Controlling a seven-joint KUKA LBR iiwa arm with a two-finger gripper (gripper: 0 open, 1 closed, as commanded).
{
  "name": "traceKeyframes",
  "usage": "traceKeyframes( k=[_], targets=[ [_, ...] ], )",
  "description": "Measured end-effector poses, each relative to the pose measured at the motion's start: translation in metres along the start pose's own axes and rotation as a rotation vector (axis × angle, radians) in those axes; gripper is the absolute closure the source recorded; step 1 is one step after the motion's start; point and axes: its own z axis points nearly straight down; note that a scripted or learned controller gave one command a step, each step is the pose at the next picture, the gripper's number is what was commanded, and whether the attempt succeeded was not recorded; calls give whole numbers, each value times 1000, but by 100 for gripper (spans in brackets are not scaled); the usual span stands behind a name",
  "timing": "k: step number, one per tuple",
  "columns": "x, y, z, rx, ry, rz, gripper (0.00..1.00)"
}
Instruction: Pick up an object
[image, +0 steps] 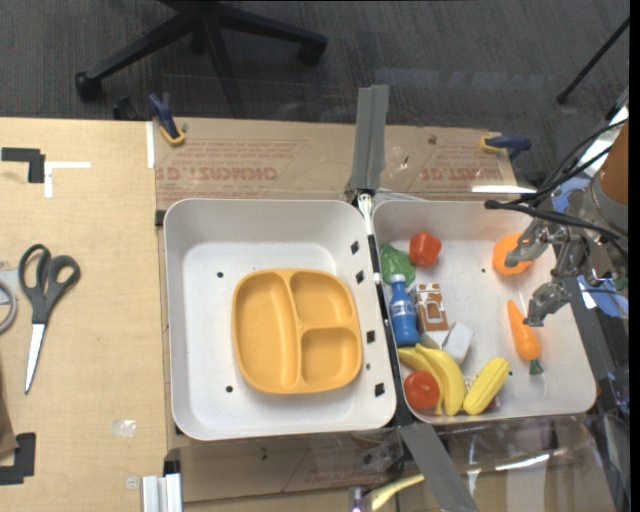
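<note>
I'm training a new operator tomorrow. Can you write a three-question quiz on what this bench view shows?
1. True or false: the yellow tray lies in the right bin.
2. What lies nearest the pincer?
A. carrot
B. corn
C. blue bottle
3. Fill in: the scissors lie on the bench, ____ of the left bin.

Key: 1 false, it lies in the left bin; 2 A; 3 left.
</note>
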Motion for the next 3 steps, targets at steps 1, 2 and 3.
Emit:
traceKeyframes(
  k=[1,2,3],
  targets=[
    [-21,-31,144,1,-2,-39,0],
    [18,-51,144,0,0,30,0],
    [15,-49,134,3,-5,24,100]
  ],
)
